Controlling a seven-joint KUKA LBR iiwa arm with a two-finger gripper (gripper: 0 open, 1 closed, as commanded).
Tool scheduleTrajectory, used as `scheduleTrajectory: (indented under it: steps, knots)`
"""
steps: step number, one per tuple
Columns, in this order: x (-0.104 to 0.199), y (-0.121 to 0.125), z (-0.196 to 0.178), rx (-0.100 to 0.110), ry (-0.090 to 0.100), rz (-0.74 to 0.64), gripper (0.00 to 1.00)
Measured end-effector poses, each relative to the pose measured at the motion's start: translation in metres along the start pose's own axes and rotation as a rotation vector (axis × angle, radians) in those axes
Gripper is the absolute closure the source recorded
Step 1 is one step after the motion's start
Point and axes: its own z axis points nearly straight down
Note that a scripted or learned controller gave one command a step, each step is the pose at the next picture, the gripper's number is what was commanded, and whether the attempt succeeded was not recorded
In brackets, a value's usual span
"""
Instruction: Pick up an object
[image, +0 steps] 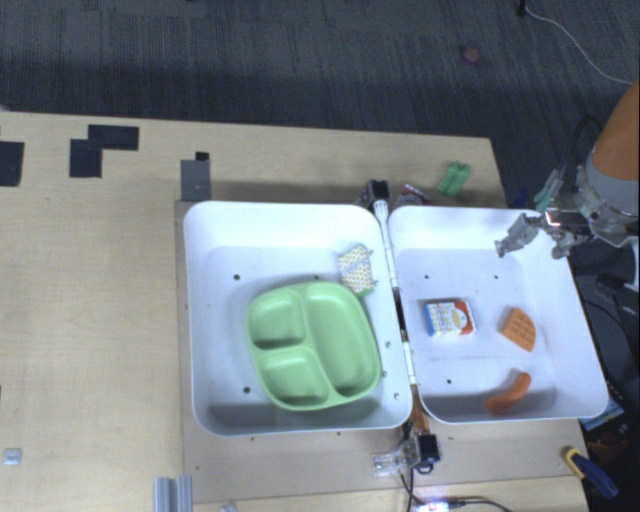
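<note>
In the right bin (480, 235) lie a small blue and white carton (447, 318), an orange waffle-like piece (518, 329) and a reddish-orange sausage (508, 392) near the front wall. My gripper (537, 238) hangs over the bin's far right corner, well behind these three. Its two fingers stand apart, open, with nothing between them. The grey arm with its orange band (615, 160) comes in from the right edge.
The left bin (215, 300) holds a green divided plate (313, 343) and a small patterned packet (356, 267) by the shared wall. A green object (454, 179) lies on the bench behind the right bin. Cables run along the right side.
</note>
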Motion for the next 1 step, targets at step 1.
scheduleTrajectory:
  steps: [1]
  knots:
    - [-0.002,0.0131,0.1221,-0.003,-0.001,-0.001,0.0]
